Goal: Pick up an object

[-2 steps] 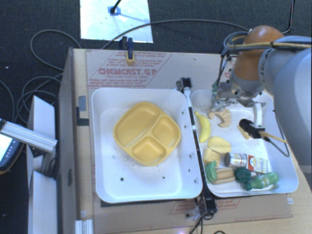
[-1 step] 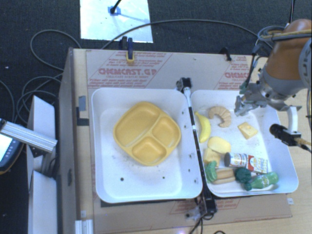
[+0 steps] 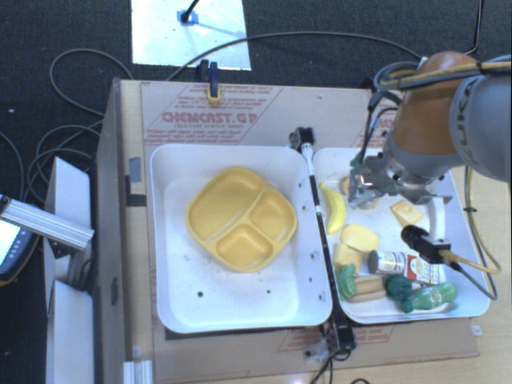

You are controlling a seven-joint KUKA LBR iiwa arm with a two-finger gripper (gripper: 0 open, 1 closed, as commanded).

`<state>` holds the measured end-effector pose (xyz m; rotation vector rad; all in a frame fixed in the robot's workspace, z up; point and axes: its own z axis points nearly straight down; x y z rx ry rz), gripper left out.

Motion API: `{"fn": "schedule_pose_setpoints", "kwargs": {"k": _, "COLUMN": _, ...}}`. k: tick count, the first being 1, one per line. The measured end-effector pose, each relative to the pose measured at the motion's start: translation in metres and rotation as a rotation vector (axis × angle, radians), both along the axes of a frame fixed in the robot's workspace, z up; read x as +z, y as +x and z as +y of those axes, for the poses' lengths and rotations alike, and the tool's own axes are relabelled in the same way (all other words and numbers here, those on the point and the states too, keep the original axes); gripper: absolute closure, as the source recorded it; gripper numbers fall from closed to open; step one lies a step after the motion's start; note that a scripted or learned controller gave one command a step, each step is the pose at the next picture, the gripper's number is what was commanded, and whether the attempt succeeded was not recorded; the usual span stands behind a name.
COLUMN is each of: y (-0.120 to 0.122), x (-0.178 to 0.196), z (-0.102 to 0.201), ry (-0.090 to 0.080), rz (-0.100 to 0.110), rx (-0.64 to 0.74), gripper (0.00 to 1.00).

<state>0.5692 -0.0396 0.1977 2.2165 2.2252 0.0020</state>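
Seen from above at a slant: brown cardboard sheet under two shallow white bins, printed in red with a word reading roughly "CHEMCAST GP" (smaller lines beneath too fine to read). Blue and yellow clamp gripping the cardboard's far edge.

Left bin: holding a yellow divided plate, three compartments, turned diamond-wise near the middle, bare white floor all round it, widest toward the near edge.

Black divider rail running between the bins.

Right bin: crowded with toy food. Just right of the rail, a yellow banana, curved, lying lengthwise. Below it a pale yellow potato-like piece, then a second pale yellow chunk. Along the near edge, small green broccoli touching a tan bread-roll shape, then a small bottle lying on its side with a red and white label (writing too small to read), and a green leafy vegetable. Yellow cheese wedge farther right. Little open floor here, mostly along the far and right walls.

Gripper low over the bin's far left part, beside the banana's upper end and above a tan item partly hidden; state of the claw impossible to tell. Grey arm with orange band entering from the right.
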Motion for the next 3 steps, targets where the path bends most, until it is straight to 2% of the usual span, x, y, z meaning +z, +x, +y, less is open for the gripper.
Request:
{"fn": "schedule_pose_setpoints", "kwargs": {"k": 1, "y": -0.002, "x": -0.013, "z": -0.025, "ry": -0.001, "rz": 0.001, "rx": -0.003, "gripper": 1.00}}
{"fn": "schedule_pose_setpoints", "kwargs": {"k": 2, "y": -0.019, "x": -0.013, "z": -0.036, "ry": 0.000, "rz": 0.001, "rx": -0.003, "gripper": 1.00}}
{"fn": "schedule_pose_setpoints", "kwargs": {"k": 3, "y": -0.057, "x": 0.029, "z": -0.086, "ry": -0.002, "rz": -0.001, "rx": -0.004, "gripper": 1.00}}
